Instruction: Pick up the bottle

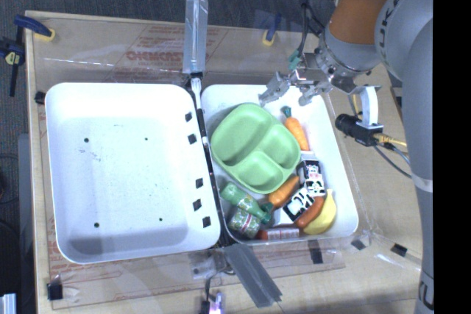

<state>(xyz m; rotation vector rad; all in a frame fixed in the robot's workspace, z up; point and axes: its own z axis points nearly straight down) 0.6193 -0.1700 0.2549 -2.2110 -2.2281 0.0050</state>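
Green plastic bottle (246, 211): I see it lying untouched, near-left in the right white bin (346, 180).
Gripper (294, 88): fingers spread, empty, over the far rim.
Left: descent, grasp, lift.

Faint red print shows on the bench sheet (158, 48) beyond the bins and grey lettering on the arm (394, 11), neither legible.

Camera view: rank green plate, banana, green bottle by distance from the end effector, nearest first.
From the end effector, at the right bin's far edge:
1. Green plate, middle of the right bin.
2. Banana, near right corner.
3. Green bottle, near left side; close to the banana's distance.
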